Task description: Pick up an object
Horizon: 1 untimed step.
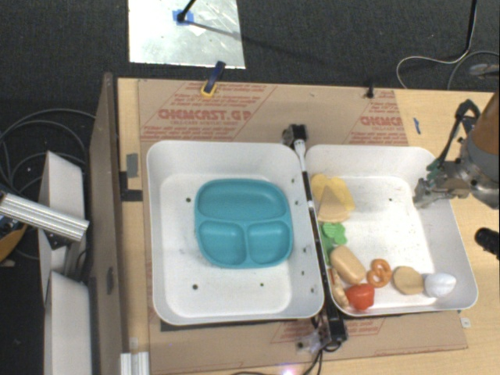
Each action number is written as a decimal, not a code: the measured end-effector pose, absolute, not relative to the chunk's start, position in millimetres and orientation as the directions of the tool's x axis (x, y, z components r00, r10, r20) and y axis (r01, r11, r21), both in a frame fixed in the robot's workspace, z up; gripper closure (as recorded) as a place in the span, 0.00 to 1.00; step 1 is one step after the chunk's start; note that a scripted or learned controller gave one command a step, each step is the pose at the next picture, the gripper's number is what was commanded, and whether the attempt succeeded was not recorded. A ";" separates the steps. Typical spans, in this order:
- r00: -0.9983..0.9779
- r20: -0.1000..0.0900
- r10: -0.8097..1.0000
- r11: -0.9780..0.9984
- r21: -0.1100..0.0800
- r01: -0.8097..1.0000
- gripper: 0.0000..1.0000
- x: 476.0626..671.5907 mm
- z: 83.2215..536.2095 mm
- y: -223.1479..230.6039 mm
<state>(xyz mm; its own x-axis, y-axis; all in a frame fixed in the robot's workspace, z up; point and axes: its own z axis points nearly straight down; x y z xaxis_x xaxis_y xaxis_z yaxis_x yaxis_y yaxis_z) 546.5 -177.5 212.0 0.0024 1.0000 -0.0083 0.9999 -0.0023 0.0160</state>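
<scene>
The right bin [406, 162] holds several toy foods along its left and front sides: a yellow and tan piece [331, 196], a green piece [333, 232], a tan bread roll [348, 264], a red tomato [360, 296], a pretzel [380, 272], a tan lump [407, 280] and a white object [440, 284]. The gripper [434, 188] hangs over the bin's right rim, apart from all the food. Nothing shows between its fingers.
The left bin [180, 170] carries a teal divided plate [243, 222]. A black clip [296, 136] sits where the two bins meet at the back. Cardboard covers the bench around the bins, and cables lie at the far left and upper right.
</scene>
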 end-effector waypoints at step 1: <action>-0.001 -0.001 1.000 0.001 0.003 1.000 0.00 543.8 204.4 -173.1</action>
<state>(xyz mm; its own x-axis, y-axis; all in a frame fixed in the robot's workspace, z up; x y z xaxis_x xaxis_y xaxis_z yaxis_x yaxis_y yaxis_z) 543.8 -173.1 204.4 -0.0008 1.0000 -0.0009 1.0000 0.0008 0.0027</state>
